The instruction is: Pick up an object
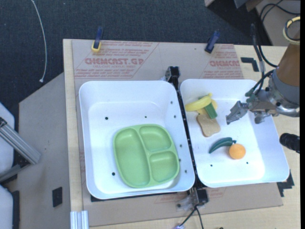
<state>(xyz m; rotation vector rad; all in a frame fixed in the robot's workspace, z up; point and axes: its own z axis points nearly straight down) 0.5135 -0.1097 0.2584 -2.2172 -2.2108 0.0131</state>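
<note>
Over rt bin [267,173], claw [237,112] nr banana [198,103], green tray [144,154] lt bin [95,104]

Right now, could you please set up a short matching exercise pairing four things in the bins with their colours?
Things:
1. divided plate
2. banana
3. ball
4. flat slice by the banana

Colours:
A. orange
B. tan
C. light green
D. yellow

Pairs: 1-C, 2-D, 3-A, 4-B. The plate lies in the left bin; the other three lie in the right bin, where the gripper hangs.
</note>
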